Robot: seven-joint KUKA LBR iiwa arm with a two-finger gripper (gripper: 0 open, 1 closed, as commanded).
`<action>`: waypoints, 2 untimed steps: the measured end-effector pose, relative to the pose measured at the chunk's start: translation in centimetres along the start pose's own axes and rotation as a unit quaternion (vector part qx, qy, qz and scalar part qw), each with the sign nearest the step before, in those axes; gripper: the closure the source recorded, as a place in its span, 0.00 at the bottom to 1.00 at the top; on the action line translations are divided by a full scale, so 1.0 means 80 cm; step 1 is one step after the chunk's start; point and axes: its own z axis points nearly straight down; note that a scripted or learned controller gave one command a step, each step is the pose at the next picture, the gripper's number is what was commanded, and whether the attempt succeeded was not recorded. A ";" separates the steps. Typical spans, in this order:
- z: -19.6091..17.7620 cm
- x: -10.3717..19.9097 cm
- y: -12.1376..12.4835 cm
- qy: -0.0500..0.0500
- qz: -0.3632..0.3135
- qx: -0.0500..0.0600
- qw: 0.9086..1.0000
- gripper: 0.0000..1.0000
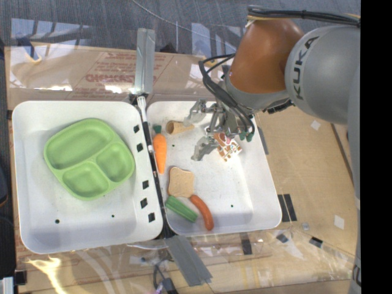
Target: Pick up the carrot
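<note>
Two shallow white bins are set side by side on the tabletop (pixel 306 164), the left bin (pixel 37 225) bearing a green divided plate (pixel 89 158) and the right bin (pixel 257 188) holding the loose food items. The end effector (pixel 211 141) is seen low over the upper middle of the right bin, and its state cannot be told, since the mechanism is tangled visually with cables and a small patterned item (pixel 228 149) just beside it. The carrot (pixel 160 152) lies well to the left of the end effector, lengthwise against the bin's left wall, apart from it and not grasped. Below the end effector, toward the bin's near edge, a slice of bread (pixel 181 182), a green vegetable (pixel 181 208) and a sausage (pixel 202 212) are clustered. A small cone-like piece (pixel 177 127) rests just left of it. The carrot's position along the wall is judged likely to limit the approach, so a sideways move leftward would be called for first.
</note>
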 end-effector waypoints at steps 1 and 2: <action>0.149 -0.032 0.001 0.000 0.000 0.000 1.000 0.00; 0.134 -0.035 0.003 -0.002 -0.003 0.000 1.000 1.00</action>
